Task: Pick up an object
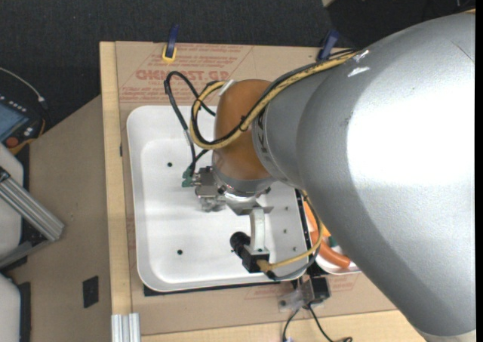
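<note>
I see the gripper [204, 186] low over the middle of the left bin [155, 204], but I cannot tell whether it is spread or closed. An orange object [332, 259] peeks from under the arm [377, 144] at four o'clock from the gripper, outside that bin.

Red print on the cardboard sheet [113, 144] - arm-covered in part - reads roughly "CHO…ST G.R".
</note>
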You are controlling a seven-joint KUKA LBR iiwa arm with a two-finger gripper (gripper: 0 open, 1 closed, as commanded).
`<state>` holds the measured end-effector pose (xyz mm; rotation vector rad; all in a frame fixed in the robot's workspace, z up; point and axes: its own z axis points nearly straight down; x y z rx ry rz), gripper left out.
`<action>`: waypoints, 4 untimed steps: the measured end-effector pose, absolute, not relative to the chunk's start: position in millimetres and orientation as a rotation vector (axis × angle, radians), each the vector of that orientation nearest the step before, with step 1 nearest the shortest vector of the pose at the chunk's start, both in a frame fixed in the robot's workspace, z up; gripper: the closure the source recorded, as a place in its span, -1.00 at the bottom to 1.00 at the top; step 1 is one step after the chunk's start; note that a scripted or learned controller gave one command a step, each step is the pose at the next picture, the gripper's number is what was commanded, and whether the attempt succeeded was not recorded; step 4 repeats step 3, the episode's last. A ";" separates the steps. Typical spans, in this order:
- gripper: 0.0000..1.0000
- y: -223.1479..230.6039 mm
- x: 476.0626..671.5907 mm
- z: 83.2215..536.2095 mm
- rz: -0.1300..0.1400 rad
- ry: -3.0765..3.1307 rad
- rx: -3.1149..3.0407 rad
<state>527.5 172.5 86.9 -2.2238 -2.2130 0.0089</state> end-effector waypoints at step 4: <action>1.00 133.4 577.8 102.0 0.003 -2.219 -2.225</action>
